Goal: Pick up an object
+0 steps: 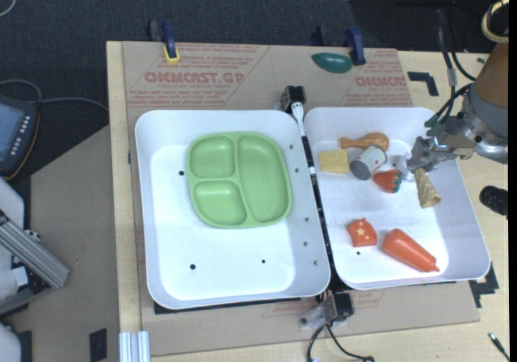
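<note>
from above, the gripper point(420, 160) hangs over the right bin point(477, 231), just beside a small red piece point(388, 181), perhaps a strawberry; i cannot tell how its jaws stand. it should centre over the piece before closing.

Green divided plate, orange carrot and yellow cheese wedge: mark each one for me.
green divided plate point(240, 179), camera view, on the ridge between its compartments.
orange carrot point(409, 250), camera view, on the middle of its body.
yellow cheese wedge point(334, 162), camera view, on its top face.
</note>
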`<state>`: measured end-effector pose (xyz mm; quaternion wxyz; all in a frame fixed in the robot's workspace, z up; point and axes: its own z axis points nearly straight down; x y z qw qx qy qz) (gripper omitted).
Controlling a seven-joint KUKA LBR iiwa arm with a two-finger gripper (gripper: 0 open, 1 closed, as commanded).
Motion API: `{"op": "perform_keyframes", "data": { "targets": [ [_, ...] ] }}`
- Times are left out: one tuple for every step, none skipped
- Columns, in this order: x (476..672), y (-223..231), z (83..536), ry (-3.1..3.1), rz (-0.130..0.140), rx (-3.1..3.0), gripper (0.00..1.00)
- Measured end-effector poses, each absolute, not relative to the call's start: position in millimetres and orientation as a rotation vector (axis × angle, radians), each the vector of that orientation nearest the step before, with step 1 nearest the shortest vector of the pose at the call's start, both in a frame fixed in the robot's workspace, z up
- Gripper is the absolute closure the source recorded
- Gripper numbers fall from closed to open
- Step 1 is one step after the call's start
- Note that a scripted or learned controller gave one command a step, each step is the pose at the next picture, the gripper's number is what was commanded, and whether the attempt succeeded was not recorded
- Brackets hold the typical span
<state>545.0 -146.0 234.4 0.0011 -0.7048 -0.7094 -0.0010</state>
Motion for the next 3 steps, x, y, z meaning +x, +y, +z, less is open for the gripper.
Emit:
{"op": "perform_keyframes", "data": {
  "targets": [
    [545.0,-95,236,-2.226,-0.002,-2.212,1.00],
    [554.2,-51,214,-2.223,0.002,-2.213,1.00],
    [557.8,-56,215,-2.222,-0.001,-2.221,1.00]
  ]
}}
